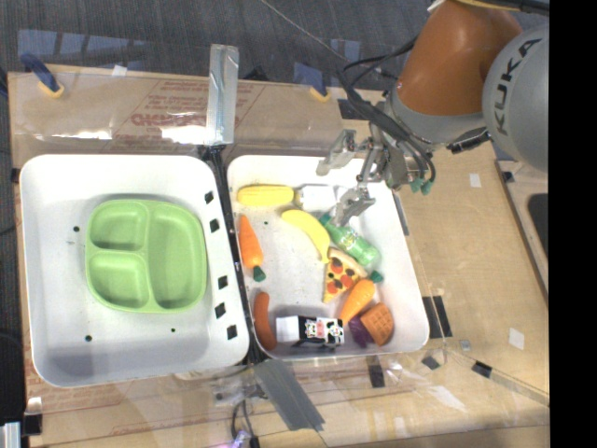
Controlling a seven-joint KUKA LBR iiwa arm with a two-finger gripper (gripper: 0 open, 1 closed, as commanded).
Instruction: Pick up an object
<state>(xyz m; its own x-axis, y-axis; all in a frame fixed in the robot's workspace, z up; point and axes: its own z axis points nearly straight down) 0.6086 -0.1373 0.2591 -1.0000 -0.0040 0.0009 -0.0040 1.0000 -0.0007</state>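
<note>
In the camera view, the gripper (pixel 350 180) hung over the top right corner of the right bin (pixel 410 292), with nothing seen between its fingers (pixel 354 203), which stood spread apart. One fingertip reached down just beside the green bottle (pixel 353 243), possibly touching it, though the slant made contact hard to judge. The bottle lay among the other toy foods on the bin floor: a corn cob (pixel 265 195), a banana (pixel 310 231), a carrot (pixel 250 245), a pizza slice (pixel 340 273), a sausage (pixel 264 319) and a small milk carton (pixel 312 329). All of them rested in the bin, so no pick was done. The left bin (pixel 47 278) carried a green divided plate (pixel 146 254). By my reading, the approach was made, and closing and lifting were left.
</note>
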